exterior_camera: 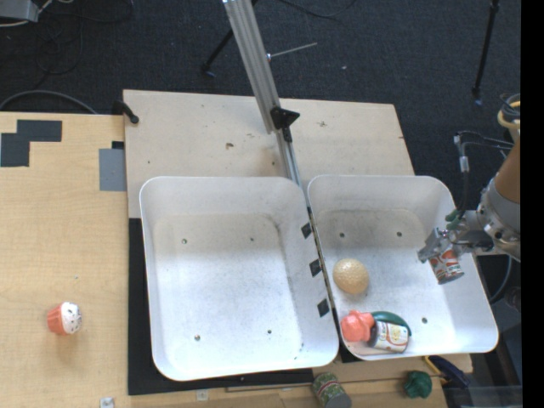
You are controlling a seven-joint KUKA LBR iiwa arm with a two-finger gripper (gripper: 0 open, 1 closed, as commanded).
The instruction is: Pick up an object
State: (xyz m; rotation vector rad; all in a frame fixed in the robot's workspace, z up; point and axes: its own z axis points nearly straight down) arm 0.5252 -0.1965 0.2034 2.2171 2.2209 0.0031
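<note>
At the right side of the right bin point(425, 195), my gripper point(443, 249) is shut on a small red and white can point(448, 267). The can sits tilted between the fingers, just above the bin floor near the right wall. Lower in the same bin, a tan ball point(351, 275) rests near the divider. A red object point(358, 325) and a dark-capped labelled bottle point(392, 335) lie together by the front rim.
The left bin point(221, 270) sits beside the right one. A slanted aluminium post point(259, 66) rises behind the divider. A red and white toy point(65, 319) lies on the wooden table at left. A green lump point(416, 384) and a can point(330, 389) lie in front of the bins.
</note>
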